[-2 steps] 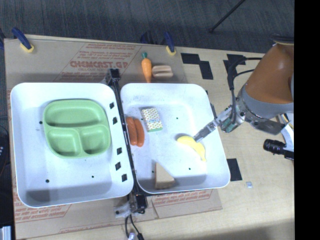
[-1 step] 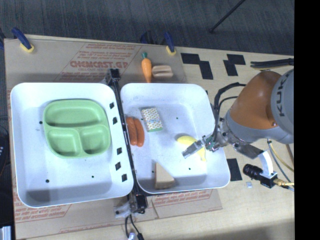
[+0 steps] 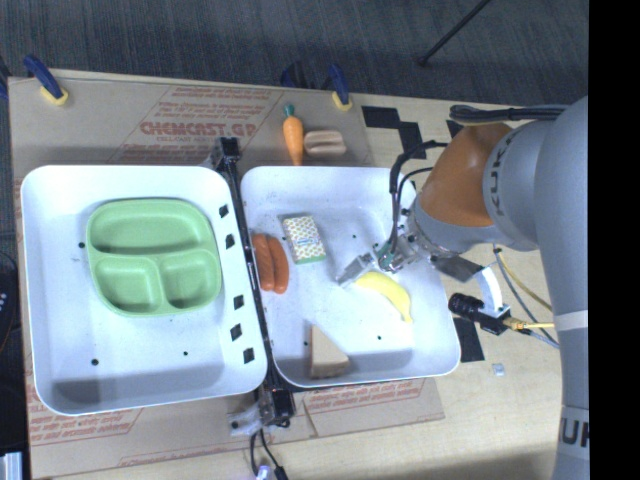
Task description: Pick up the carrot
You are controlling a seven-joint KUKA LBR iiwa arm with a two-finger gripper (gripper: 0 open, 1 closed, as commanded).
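Carrot (image 3: 292,138) outside bins, upright in view, green top away.

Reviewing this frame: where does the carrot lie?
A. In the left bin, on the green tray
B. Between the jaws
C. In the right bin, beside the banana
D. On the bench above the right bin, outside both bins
D: the carrot lies on the brown board beyond the right bin's top rim, next to a small bun-like item, well away from the gripper.
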